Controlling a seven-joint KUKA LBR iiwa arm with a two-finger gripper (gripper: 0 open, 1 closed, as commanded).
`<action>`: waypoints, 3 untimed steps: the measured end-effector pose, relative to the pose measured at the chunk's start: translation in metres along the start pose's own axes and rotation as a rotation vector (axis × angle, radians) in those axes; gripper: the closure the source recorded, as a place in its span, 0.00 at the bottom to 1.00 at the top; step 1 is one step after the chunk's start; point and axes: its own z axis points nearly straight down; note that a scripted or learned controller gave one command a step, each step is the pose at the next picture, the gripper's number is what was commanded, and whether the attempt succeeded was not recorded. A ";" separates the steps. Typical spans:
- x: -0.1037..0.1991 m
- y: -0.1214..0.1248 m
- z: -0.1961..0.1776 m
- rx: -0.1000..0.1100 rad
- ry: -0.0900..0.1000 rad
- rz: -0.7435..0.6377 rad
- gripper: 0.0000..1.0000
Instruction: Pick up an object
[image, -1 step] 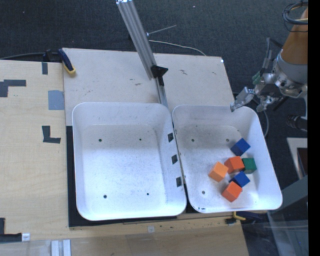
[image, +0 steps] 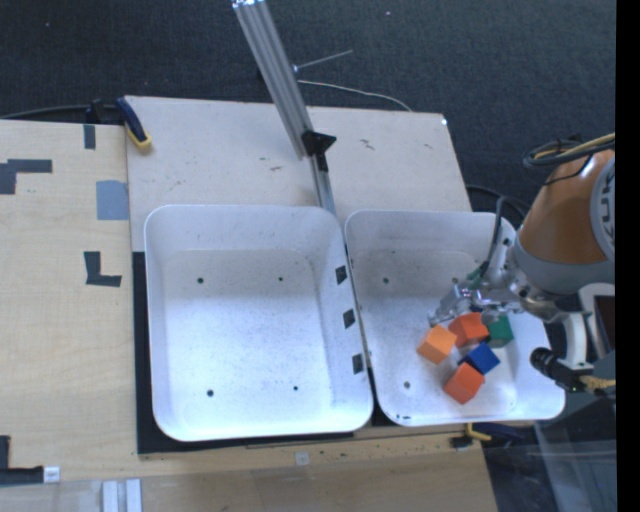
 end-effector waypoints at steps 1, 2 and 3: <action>0.033 -0.007 0.039 -0.020 -0.007 -0.002 0.00; 0.053 -0.046 0.059 -0.017 -0.007 0.000 0.00; 0.054 -0.046 0.049 -0.014 -0.004 -0.002 1.00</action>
